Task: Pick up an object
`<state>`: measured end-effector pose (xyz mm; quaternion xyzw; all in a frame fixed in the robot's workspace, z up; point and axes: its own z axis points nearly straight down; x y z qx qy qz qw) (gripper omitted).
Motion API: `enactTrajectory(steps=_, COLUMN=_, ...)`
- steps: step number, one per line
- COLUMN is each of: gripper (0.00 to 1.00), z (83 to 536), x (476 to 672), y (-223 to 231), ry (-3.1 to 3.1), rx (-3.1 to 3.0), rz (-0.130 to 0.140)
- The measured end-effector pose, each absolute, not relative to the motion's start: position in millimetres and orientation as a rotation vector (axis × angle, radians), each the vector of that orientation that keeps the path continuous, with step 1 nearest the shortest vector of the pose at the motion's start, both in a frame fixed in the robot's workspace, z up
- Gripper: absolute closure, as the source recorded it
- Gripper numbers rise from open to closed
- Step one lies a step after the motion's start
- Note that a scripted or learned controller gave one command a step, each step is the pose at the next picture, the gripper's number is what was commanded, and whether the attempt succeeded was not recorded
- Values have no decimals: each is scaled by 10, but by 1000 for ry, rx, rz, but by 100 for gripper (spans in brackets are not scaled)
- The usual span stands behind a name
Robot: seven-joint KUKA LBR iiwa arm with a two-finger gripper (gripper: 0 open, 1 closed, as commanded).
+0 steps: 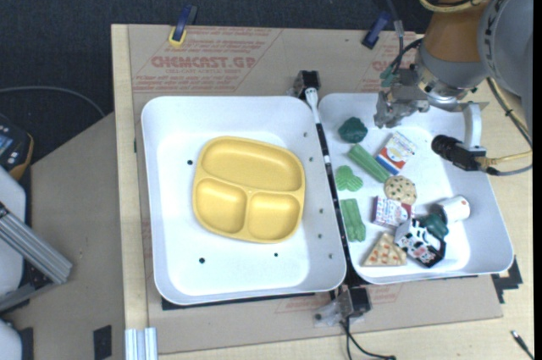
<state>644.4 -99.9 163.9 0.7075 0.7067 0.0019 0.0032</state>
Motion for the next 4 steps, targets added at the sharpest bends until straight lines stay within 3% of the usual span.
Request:
enactTrajectory(steps=2, gripper=100, z=2266, x=6487, y=-975, ry=2219, rx=2218, rz=5)
enactTrajectory(steps=3, gripper=100, z=2241, x=6130, y=-623, ry=2228, rx=2221, rz=-2)
enactTrajectory(steps=4, gripper=100, z=2177, x=6269, y=-775, ry=2219, rx=2220, rz=2)
